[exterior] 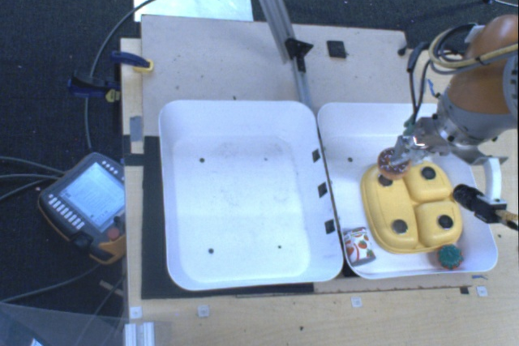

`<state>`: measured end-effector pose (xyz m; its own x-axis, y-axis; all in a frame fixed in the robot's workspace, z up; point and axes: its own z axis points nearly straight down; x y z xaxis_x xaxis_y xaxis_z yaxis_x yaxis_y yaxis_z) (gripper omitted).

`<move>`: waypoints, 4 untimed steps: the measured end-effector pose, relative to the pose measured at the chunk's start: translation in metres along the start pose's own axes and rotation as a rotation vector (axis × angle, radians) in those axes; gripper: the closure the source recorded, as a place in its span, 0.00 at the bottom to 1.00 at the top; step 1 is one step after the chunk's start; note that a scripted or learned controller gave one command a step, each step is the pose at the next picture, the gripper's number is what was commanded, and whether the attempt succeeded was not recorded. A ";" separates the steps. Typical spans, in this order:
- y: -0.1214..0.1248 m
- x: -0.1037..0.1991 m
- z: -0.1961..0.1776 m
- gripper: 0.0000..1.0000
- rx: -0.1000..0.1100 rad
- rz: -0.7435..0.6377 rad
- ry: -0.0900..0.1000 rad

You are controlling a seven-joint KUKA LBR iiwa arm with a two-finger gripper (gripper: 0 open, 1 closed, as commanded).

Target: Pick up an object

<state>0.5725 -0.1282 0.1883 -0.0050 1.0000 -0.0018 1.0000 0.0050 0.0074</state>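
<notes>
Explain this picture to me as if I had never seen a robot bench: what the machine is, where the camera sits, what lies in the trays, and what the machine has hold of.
One camera looks down at a slant on a bench bearing two shallow white bins side by side. The grey and orange machine entering from the right is a robot arm; at its tip is its hand, which it uses to pick things up.

The left bin has bare white floor. The right bin holds a yellow moulded tray with dark spots, a small round brownish object at the tray's upper left corner, a small printed packet near the front left, and a small green ball at the front right.

The hand sits just above the brownish object. I cannot tell from here whether it grips it.
</notes>
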 end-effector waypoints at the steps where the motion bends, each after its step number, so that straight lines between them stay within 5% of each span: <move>1: 0.002 0.000 -0.038 1.00 0.002 -0.001 0.001; 2: 0.002 0.000 -0.016 1.00 0.007 0.002 0.001; 4: -0.035 0.101 -0.012 1.00 0.007 -0.004 0.003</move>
<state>0.5368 -0.0276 0.2000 -0.0092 1.0000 0.0013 1.0000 0.0092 -0.0001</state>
